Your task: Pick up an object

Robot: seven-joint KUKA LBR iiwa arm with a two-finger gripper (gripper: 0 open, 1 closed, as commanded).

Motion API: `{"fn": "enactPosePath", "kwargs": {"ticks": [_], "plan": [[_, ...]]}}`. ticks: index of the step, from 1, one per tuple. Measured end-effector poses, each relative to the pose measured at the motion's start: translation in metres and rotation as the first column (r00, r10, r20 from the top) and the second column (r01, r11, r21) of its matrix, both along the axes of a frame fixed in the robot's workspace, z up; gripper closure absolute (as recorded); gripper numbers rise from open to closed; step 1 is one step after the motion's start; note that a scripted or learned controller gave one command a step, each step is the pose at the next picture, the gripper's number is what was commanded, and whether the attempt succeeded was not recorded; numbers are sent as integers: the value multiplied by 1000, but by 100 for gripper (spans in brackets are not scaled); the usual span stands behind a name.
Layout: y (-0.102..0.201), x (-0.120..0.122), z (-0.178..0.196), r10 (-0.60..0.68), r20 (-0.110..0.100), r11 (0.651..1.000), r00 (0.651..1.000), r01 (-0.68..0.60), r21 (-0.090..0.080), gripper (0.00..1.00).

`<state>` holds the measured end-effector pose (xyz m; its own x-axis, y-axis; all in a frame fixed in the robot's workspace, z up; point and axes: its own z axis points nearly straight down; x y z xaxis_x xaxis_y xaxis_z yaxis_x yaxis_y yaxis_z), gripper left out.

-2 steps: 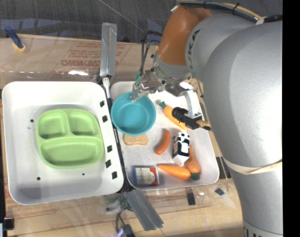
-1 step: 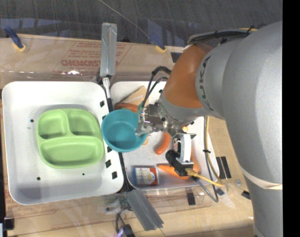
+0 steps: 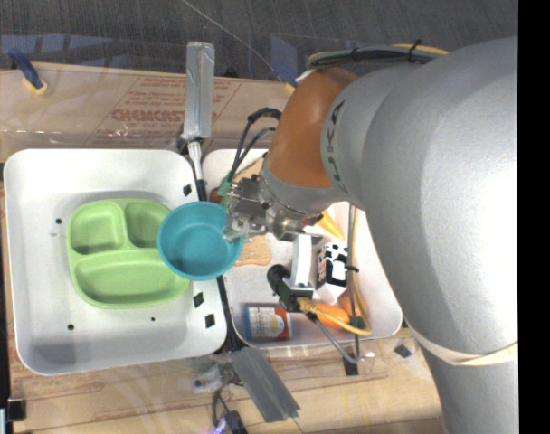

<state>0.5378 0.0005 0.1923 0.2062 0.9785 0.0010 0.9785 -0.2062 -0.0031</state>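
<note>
A blue bowl [image 3: 198,240] hangs over the divide between the two bins, overlapping the right edge of a green divided plate [image 3: 112,256]. My gripper [image 3: 233,231] reaches in from the right and pinches the bowl's right rim between its fingers. The bowl looks lifted off the bin floor and sits roughly level, opening up. The grey arm with its orange band covers most of the right bin [image 3: 384,319].
The green plate lies in the left bin [image 3: 31,242]. In the right bin I see a labelled can [image 3: 266,322], an orange tool [image 3: 334,315], a white and black packet [image 3: 329,262] and a tan piece [image 3: 253,255]. A metal post [image 3: 199,89] stands behind the bins.
</note>
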Motion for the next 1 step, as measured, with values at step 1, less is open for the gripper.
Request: {"fn": "enactPosePath", "kwargs": {"ticks": [1], "plan": [[23, -41, -2, -480, -5, 877, 877, 480, -2, 100]]}}
